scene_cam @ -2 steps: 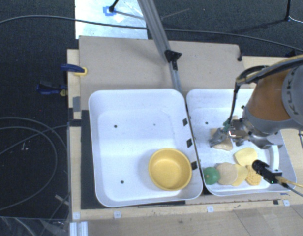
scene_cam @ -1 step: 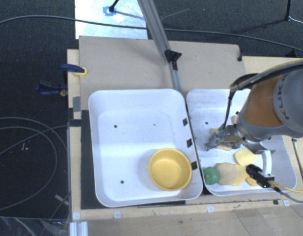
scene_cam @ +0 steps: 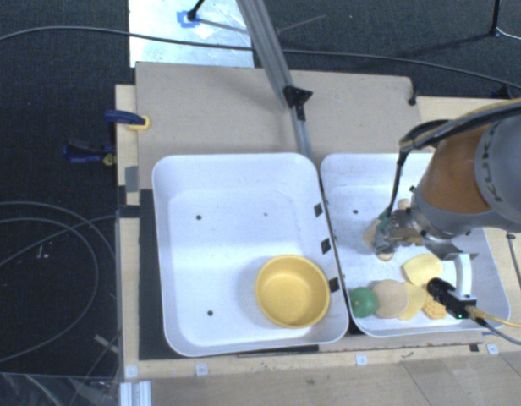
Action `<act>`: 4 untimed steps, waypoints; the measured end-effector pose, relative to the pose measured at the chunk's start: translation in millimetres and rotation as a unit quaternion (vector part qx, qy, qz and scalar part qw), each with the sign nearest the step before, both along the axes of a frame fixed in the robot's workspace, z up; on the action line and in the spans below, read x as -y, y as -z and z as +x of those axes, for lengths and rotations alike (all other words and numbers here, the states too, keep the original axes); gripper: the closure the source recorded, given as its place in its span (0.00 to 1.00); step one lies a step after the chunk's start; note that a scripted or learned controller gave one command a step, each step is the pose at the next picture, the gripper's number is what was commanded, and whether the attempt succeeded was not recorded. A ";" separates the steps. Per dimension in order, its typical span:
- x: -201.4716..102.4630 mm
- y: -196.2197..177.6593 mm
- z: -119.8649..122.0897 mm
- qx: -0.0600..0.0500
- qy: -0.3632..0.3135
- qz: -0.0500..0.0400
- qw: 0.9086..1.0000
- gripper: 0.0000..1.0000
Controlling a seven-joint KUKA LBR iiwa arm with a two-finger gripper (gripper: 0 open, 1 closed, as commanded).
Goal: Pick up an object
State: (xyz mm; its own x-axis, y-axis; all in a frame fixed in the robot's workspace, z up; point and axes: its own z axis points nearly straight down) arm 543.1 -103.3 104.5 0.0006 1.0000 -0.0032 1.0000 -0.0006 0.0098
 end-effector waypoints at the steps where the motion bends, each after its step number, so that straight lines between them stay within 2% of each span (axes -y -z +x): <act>1: -2.3 -63.7 2.9 -0.001 -0.003 0.001 1.000 1.00; 2: 7.7 -114.5 7.8 -0.001 -0.002 0.001 1.000 1.00; 3: 8.0 -139.1 9.2 -0.003 -0.003 0.001 1.000 1.00; 4: -48.7 -146.7 5.1 -0.004 -0.006 0.003 1.000 1.00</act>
